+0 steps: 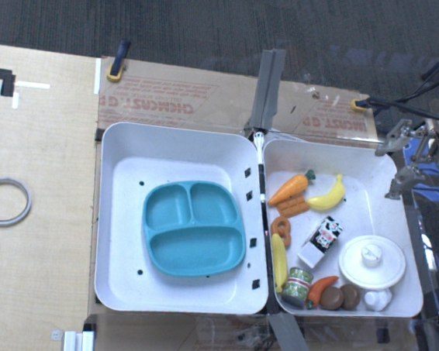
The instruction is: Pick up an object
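Gripper [421, 153] sits above the right bin's [412, 230] far corner; finger state, can't tell. Banana [328, 194] lies near, clear of the carrot [290, 188]: descend straight, straddling its curve.

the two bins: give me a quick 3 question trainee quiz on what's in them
1. True or false: the blue divided plate lies in the left bin.
2. Which item touches the right bin divider wall? A) white lidded bowl B) long yellow banana C) milk carton
3. Fill in: the small curved banana lies beside the orange ____.

Key: 1 true; 2 B; 3 carrot. The end effector sits over the right bin's far right corner.
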`<state>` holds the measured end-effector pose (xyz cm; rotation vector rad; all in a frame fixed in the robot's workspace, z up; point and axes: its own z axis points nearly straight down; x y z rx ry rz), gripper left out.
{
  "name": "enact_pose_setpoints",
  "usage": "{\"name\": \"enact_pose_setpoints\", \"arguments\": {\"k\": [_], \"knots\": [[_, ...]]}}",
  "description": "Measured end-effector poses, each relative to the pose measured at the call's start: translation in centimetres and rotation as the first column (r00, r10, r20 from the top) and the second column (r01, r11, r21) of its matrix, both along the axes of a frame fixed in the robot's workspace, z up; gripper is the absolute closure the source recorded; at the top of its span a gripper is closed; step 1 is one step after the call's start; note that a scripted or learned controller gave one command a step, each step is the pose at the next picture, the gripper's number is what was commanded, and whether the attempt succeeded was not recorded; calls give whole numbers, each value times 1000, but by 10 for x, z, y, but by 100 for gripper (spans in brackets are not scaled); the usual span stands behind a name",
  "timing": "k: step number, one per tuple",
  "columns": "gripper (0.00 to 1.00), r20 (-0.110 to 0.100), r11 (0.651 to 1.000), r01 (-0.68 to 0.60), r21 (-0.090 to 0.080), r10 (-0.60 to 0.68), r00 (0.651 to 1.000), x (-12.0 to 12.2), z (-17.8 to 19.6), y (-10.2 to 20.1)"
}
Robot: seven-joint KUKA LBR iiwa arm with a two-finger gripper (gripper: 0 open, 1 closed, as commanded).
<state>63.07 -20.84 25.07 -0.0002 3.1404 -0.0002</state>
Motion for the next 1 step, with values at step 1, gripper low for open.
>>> {"name": "enact_pose_setpoints", "arguments": {"k": [1], "knots": [[0, 2, 999, -46, -1, 46, 999, 12, -159, 44]]}}
